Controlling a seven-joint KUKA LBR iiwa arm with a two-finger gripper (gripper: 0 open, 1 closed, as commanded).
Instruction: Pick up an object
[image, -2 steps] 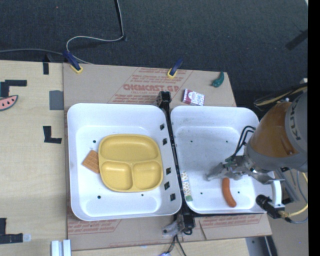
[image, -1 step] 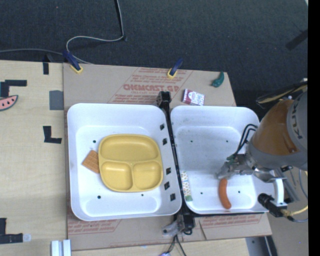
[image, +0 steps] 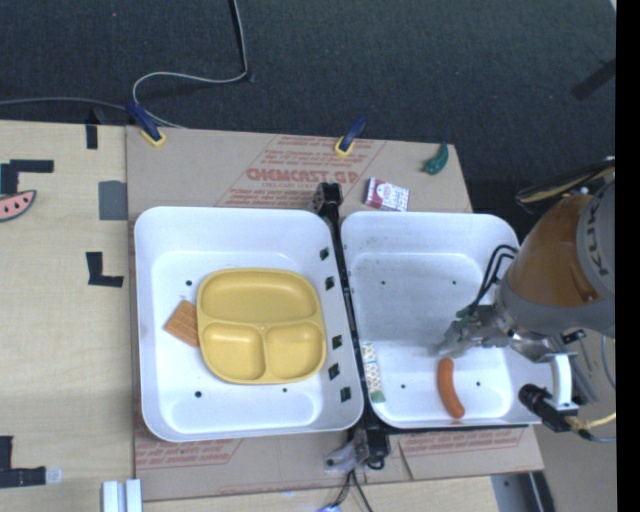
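Two shallow white bins sit side by side on a cardboard sheet. The left bin (image: 160, 300) holds a yellow divided plate (image: 262, 325) with a tan cracker-like piece (image: 183, 322) tucked against the plate's left edge. The right bin (image: 420, 240) holds one loose thing, an orange sausage (image: 450, 386), lying lengthwise near that bin's front wall, well apart from the plate.

The grey arm (image: 565, 280) with its orange band reaches over the right bin's right wall. Its gripper (image: 462, 335) hangs low inside that bin, just above and beside the sausage's upper end. How far the gripper is spread is too small and dark to make out, so I cannot tell. Nothing is seen between its tips, and the sausage lies flat on the bin floor.

By my judgement the pick is at the approach stage: the arm has been brought close to the sausage, but closing on it and lifting are not yet done.
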